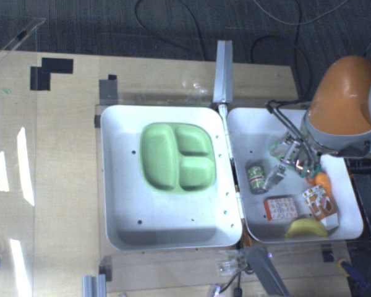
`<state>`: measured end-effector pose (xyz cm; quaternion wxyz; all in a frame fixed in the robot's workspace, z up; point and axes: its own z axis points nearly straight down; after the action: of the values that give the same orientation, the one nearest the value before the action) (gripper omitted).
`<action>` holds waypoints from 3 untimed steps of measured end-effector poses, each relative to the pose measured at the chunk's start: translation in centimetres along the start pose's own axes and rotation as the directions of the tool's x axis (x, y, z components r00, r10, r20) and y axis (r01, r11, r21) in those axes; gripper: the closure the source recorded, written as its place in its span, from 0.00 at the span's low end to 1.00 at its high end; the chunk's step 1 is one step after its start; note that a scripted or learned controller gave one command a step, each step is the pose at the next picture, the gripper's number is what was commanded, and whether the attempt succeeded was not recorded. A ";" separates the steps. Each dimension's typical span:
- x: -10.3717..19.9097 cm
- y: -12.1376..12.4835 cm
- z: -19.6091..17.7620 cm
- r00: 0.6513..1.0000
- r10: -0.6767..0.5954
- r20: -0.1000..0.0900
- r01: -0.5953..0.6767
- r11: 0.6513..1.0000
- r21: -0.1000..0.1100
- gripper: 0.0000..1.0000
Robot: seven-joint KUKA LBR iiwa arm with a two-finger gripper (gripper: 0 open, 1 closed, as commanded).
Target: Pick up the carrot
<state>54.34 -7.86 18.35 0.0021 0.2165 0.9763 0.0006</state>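
Carrot (321, 180) sat in the right bin (357, 223), near its right wall, half under the wrist. Pincer (292, 160) hung just left of it, nothing between the prongs; whether apart or together, cannot tell. Can (255, 178), red box (280, 208), banana (307, 228) and carton (319, 202) crowded close, so the approach likely had to be tight. Green tray (176, 156) sat in the left bin (120, 224).

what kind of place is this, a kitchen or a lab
Most likely a robot lab: two white bins on a wooden bench, loose cables on the floor, and toy food like a carrot.
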 end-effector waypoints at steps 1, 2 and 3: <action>-2.2 -7.5 -4.3 1.000 0.027 0.003 -0.027 1.000 0.000 0.00; -4.5 -11.8 1.9 0.998 0.064 -0.001 -0.064 0.998 0.001 0.00; -13.9 -7.4 3.8 0.977 0.212 0.002 -0.212 0.977 0.000 0.00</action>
<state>63.82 -20.43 14.60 0.0028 0.3194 0.9476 0.0005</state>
